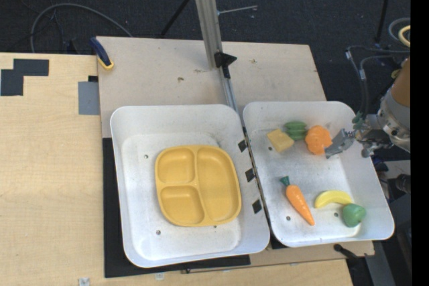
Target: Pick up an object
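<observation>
Nearest the front rim of the right bin point(375, 234) sit a glossy green pepper point(352, 213) and a curved banana point(332, 198). The tapered carrot point(299, 203) runs diagonally, leafy end up-left. Bare floor lies mid-bin. Farther back: orange point(318, 139), green piece point(295, 129), yellow wedge point(280, 140). The gripper point(339, 144) hovers beside the orange, fingers parted, empty. The left bin point(127, 144) holds a yellow divided plate point(198, 185).

The bench point(201, 70) was viewed by one fixed camera from above, at a slant and from some distance; both white bins point(127, 144) were framed below the upright metal post point(208, 17)
</observation>
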{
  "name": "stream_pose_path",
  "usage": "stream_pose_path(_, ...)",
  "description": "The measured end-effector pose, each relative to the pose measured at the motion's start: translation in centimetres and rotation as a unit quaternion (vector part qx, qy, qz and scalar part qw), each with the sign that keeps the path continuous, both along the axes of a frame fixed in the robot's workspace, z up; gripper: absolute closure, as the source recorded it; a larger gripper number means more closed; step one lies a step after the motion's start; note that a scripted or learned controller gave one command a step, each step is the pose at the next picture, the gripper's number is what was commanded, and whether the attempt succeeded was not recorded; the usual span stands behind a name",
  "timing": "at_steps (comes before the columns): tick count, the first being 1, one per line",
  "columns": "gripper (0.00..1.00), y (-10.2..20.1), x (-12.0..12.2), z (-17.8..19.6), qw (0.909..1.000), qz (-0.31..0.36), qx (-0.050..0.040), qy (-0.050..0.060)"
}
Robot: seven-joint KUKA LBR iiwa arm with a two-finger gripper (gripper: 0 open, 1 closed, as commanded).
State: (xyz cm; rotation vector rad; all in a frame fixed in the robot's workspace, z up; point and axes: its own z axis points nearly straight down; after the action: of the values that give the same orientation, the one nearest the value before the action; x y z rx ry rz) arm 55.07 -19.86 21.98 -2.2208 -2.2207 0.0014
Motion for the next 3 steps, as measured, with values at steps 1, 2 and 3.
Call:
stream_pose_path(1,0.00,-0.2,-0.1,-4.3,1.0000,0.000,0.0007,0.002)
stream_pose_path(2,0.00,0.2,0.8,-10.1,1.0000,0.001,0.0013,0.003)
stream_pose_path(3,0.00,0.2,0.9,-13.2,1.0000,0.000,0.0000,0.000)
